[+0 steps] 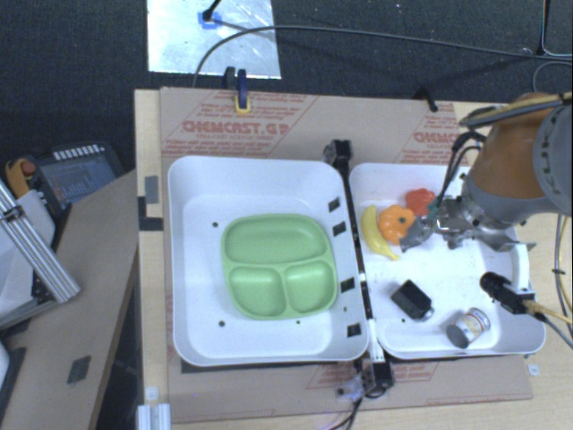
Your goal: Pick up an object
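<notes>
In the right bin (501, 330) lie a yellow banana (373, 234), an orange round fruit (394, 221), a red object (420, 200), a black block (413, 299) and a silver can (468, 327) on its side. My gripper (419, 231) reaches in from the right and sits right beside the orange fruit, low over the bin. Nothing is visibly held between its fingers.
The left bin (192, 204) holds a green three-compartment plate (273, 264). A black divider strip (352, 240) runs between the bins. The orange-banded arm (515, 164) covers the right bin's upper right. A grey device (81, 173) and a metal rail (31, 249) sit off to the left.
</notes>
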You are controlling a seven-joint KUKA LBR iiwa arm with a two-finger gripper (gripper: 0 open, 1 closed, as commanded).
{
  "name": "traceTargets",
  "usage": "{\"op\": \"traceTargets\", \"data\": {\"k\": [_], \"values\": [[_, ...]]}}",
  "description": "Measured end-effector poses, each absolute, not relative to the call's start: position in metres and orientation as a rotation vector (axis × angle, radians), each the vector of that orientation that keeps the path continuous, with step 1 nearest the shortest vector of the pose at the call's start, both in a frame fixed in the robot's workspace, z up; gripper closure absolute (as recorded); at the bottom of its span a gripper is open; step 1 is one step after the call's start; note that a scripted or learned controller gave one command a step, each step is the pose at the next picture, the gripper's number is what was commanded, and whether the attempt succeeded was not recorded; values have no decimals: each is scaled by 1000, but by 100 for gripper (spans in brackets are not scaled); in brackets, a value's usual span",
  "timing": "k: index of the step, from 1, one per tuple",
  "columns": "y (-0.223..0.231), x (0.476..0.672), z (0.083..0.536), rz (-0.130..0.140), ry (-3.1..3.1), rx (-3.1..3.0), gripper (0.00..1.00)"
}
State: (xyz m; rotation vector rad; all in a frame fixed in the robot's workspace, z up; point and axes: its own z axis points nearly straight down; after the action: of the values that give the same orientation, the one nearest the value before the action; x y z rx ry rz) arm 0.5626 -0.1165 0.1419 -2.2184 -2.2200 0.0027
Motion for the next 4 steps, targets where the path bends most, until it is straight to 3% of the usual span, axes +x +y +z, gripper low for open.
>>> {"op": "traceTargets", "data": {"k": [1,2,4], "values": [[-116,562,90,3,-2221,-2218,0],[-116,563,103,-1,-2224,-2222,100],[-115,557,203,-6,-2229,-2221,100]]}}
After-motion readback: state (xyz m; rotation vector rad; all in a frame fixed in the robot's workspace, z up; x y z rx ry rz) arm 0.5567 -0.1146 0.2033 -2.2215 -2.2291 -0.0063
